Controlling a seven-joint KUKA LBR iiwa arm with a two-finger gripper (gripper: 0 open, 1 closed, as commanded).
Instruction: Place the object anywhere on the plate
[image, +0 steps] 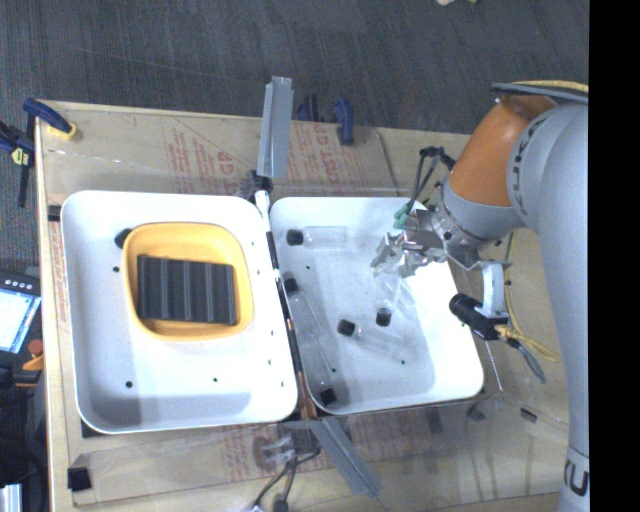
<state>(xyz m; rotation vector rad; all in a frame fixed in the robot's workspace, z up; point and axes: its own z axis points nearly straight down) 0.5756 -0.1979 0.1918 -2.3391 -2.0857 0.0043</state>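
A yellow plate (143, 243) with a black ridged block (187, 289) on it lies in the left bin (100, 380). Several clear tubes with black caps lie in the right bin (450, 370): one near the back left (318, 238), one along the left wall (308, 330), one near the middle (372, 340). My gripper (392, 256) hangs over the back of the right bin. Directly below it is another clear tube (385, 293), its black cap (383, 318) at the lower end. Whether that tube is held I cannot make out.
A metal divider strip (275, 125) runs between the two bins at the back. Blue clamps (345, 118) sit on the bench's far edge. A small screen (15, 320) stands at the left. Cables and a black fitting (478, 315) hang at the right bin's right rim.
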